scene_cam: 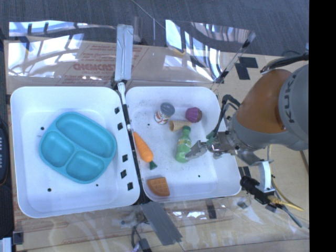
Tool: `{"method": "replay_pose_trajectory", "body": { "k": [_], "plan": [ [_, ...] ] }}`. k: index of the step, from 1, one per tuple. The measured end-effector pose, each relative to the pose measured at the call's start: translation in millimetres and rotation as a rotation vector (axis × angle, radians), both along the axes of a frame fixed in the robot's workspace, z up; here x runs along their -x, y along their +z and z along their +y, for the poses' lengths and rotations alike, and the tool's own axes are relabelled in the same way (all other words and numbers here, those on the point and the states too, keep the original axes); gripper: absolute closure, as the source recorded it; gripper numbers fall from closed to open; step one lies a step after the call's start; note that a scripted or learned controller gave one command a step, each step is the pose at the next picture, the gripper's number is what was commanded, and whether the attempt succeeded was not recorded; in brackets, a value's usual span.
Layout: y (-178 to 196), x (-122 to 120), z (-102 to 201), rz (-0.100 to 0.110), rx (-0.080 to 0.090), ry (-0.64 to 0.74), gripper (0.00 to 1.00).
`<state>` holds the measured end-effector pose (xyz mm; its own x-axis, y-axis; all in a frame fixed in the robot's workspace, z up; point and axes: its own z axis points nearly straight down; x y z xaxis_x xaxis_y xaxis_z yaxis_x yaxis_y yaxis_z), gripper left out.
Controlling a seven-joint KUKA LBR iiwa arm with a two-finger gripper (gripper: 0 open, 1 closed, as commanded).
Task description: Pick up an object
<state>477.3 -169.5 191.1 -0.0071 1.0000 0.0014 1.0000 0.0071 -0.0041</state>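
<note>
The right bin point(207, 180) holds several small items. A green bottle point(183, 143) lies near its middle. My gripper point(195, 149) hangs low just to the right of that bottle, close to it or touching it; nothing shows in its grasp. An orange carrot point(143, 147) lies along the bin's left wall. A tan bread slice point(158, 186) sits at the front. Toward the back are a purple ball point(193, 114), a cone point(177, 124) and a small grey-blue round can point(166, 109).
The left bin point(23, 188) bears a blue divided plate point(77, 146). The arm's grey and orange wrist point(262, 112) overhangs the right bin's right wall. A clear plastic sheet and cardboard lie behind both bins.
</note>
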Motion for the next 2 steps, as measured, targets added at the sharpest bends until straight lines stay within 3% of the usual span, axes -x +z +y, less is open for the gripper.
{"method": "replay_pose_trajectory", "body": {
  "k": [1, 2],
  "plan": [
    [-97.3, -51.9, 1.7, -0.003, 0.001, -0.07, 0.0],
    [-88.6, -50.8, 1.4, 0.002, 0.0, -0.067, 1.0]
  ]
}}
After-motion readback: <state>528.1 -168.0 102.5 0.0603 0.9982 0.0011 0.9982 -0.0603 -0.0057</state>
